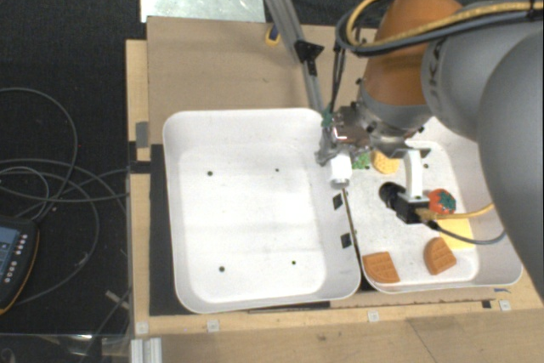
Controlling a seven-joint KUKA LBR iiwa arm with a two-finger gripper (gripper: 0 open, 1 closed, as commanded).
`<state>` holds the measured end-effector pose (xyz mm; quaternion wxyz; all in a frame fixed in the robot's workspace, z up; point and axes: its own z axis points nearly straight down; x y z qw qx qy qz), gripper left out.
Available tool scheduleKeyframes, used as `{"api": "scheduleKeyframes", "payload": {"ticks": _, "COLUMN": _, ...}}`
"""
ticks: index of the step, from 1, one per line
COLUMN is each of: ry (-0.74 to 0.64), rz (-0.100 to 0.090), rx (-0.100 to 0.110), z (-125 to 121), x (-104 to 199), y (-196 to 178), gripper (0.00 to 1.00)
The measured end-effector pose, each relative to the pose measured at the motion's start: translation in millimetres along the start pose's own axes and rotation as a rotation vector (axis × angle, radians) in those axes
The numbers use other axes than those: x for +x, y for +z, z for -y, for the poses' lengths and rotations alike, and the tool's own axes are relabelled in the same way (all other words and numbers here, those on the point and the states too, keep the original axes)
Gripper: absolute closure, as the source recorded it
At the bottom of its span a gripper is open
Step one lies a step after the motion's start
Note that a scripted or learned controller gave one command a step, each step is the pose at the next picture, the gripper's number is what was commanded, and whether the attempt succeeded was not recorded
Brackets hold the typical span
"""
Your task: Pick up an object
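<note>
I am hovering at the upper left corner of the right bin, going after something to pick.
I am keeping my gripper low against the wall between the two bins, likely because the nearest candidates, a green bit and an orange disc, are lying just beside it. From this slant I cannot tell whether the gripper is spread or pressed together, so I am claiming no hold. A brown block and a second block are sitting lower in the frame as fallbacks.
</note>
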<state>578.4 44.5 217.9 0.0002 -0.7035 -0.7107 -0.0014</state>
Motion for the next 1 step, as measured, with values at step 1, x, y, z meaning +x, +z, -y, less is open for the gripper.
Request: {"api": "scheduleKeyframes", "payload": {"ticks": 1, "ry": 0.0, "rz": -0.001, "rx": -0.003, "z": -21.8, "x": 49.0, "y": -18.9, "gripper": 1.0}}
